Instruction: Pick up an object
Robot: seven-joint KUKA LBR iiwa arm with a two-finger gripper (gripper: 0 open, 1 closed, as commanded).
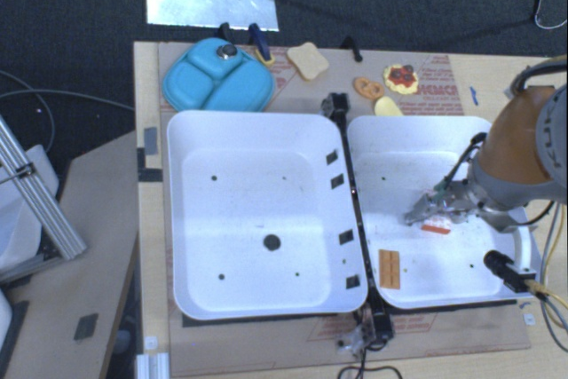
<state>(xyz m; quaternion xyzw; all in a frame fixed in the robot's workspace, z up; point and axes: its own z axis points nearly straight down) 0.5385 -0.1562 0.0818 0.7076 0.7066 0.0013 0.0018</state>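
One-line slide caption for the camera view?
Gripper low in right bin beside small red piece; orange block lies nearby.

Even overhead light, soft focus, glare on white bins point(257, 129).

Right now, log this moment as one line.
arm: over right bin | gripper: low, above red piece | grasp: unconfirmed | orange block: untouched

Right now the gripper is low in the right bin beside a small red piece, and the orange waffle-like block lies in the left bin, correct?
Not quite. The camera view shows the orange waffle-like block in the right bin, near its front left corner. The gripper is low there beside the small red piece.
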